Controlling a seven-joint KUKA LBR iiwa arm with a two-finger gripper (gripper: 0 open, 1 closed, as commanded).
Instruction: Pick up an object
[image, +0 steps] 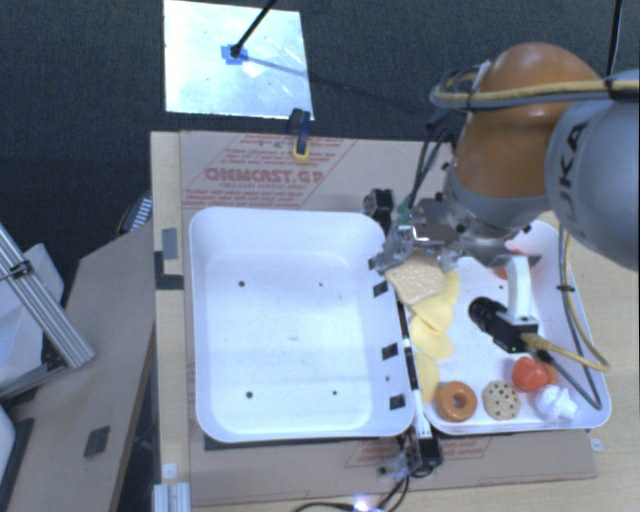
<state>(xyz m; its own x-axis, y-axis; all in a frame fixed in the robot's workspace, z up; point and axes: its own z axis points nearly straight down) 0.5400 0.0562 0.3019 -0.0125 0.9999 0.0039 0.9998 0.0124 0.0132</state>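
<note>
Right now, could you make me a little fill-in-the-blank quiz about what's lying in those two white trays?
1. The donut lies in the ____ bin as the camera sees it.
2. The round cookie lies just to the ____ of the donut.
3. The cracker sits just beneath the arm's end effector, near the bin's ____ edge.

Missing words: right; right; left
</note>
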